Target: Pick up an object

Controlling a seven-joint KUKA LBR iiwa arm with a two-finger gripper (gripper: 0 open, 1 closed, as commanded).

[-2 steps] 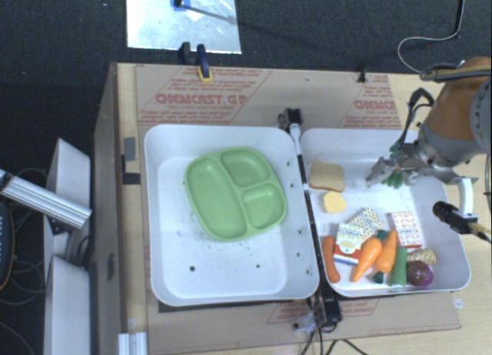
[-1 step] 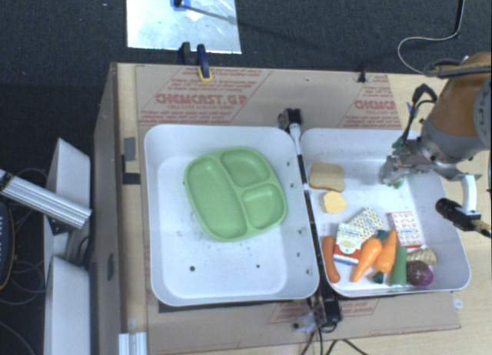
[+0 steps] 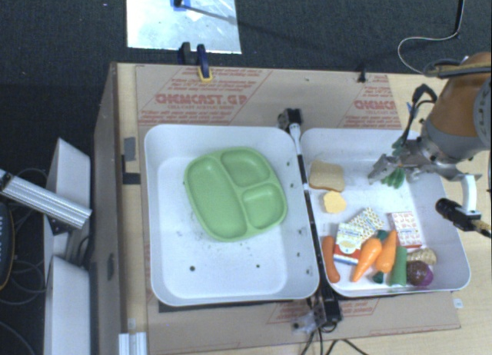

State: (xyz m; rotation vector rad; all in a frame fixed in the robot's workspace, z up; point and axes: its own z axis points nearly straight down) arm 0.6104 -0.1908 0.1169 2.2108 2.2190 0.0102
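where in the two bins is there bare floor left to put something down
Left bin: a bare strip along the near edge in front of the green divided plate, and down its left side. Right bin: bare floor at the far side, between the bread slice and the gripper. Its near half is crowded with toy food, including a carrot.

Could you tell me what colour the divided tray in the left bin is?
The divided tray is light green, seen in the camera view.

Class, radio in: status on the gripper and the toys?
Gripper over right bin, green piece at its tip. Toy pile untouched near front. Nothing blocking.
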